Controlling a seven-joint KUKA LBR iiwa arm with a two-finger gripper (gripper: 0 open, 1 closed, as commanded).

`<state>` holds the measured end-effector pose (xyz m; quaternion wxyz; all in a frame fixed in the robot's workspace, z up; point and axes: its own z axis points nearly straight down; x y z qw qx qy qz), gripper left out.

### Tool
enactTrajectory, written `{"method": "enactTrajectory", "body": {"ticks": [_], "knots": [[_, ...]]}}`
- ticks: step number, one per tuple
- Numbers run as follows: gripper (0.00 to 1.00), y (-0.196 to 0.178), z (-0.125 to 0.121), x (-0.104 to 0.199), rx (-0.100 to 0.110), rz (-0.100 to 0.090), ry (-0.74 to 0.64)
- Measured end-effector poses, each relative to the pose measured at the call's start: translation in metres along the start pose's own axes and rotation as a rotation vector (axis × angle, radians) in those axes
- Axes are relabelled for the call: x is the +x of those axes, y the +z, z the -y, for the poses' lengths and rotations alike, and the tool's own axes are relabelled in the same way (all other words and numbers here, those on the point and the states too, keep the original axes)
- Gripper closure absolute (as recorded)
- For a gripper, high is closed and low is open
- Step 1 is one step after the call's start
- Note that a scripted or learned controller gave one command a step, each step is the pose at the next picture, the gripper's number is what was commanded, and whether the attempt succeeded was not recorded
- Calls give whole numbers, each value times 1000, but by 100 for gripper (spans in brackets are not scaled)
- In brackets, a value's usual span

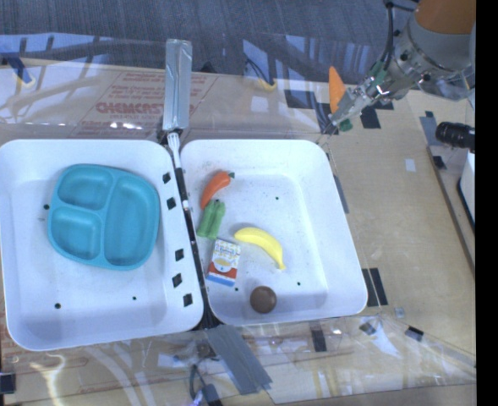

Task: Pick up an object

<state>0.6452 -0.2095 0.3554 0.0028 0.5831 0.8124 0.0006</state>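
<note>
- White bins sit side by side on the table: we count two, the left bin (12, 311) holding one blue tray (105, 216), the right bin (337, 235) holding the pickable things.
- In the right bin we count five items: one carrot (216, 187), one green piece (211, 219), one banana (260, 245), one small carton (224, 263) and one brown ball (263, 299).
- Our end effector (343, 118) hangs above the far right corner of the right bin, outside its rim and well apart from every item; we cannot tell how it is set, and we see nothing in it.
- Risk, as we judge it: the carrot and green piece touch end to end near the bin divider, so a grasp there may catch both or strike the wall.
- The ball could roll off under a glancing touch.
- The carton lies flat beside the divider, leaving us little edge to grip.
- The banana lies clear and seems our safest target.
</note>
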Motion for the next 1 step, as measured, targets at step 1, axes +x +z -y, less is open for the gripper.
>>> {"method": "enactTrajectory", "body": {"ticks": [1], "knots": [[100, 128, -18, 19, 7, -7, -211]]}}
